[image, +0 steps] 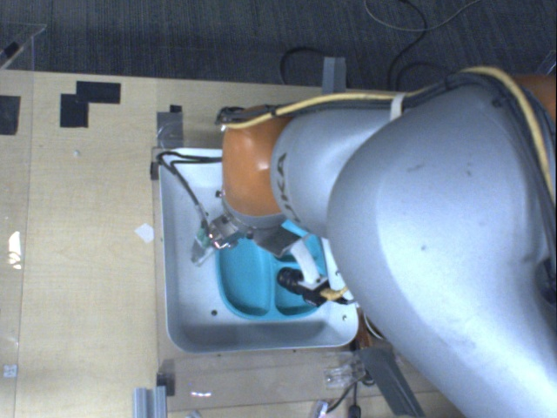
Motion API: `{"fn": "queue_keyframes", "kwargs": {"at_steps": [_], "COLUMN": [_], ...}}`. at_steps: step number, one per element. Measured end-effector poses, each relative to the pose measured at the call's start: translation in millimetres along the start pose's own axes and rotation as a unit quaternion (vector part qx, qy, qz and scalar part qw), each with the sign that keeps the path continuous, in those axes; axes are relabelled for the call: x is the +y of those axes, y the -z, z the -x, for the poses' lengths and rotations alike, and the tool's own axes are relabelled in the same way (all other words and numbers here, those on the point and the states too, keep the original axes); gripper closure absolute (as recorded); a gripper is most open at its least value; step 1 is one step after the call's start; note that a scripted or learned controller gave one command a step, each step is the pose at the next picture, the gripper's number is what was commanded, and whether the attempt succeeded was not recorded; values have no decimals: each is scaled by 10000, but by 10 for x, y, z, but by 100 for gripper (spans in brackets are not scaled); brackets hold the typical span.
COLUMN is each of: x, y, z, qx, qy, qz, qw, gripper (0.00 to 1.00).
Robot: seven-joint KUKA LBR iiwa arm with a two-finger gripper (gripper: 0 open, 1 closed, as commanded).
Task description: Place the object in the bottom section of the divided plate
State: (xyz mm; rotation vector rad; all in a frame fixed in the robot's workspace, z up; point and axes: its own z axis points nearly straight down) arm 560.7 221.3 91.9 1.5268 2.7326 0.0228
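Camera view: the grey arm [418,198] comes in from three o'clock and covers most of the right half; its orange band [252,168] sits just above the wrist, over the upper part of the white bin [187,320]; the gripper [211,239] hangs at the wrist's seven o'clock side, low over the bin floor just beside the left rim of the blue divided plate [248,286]; whether it is released or clenched I cannot tell, as that end is too small and blurred; the plate lies in the bin toward six o'clock, two of its sections open to view side by side, its upper part hidden under the wrist; the object to be placed I cannot make out anywhere; a black cable [178,177] runs from the bin's eleven o'clock corner down toward the wrist; the bin rests on the pale wooden bench [78,233].
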Motion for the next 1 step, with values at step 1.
{"fn": "queue_keyframes", "kwargs": {"at_steps": [1], "x": [-478], "y": [136], "z": [80], "qx": [80], "qy": [704], "qz": [-31], "qw": [9975], "gripper": [0]}}
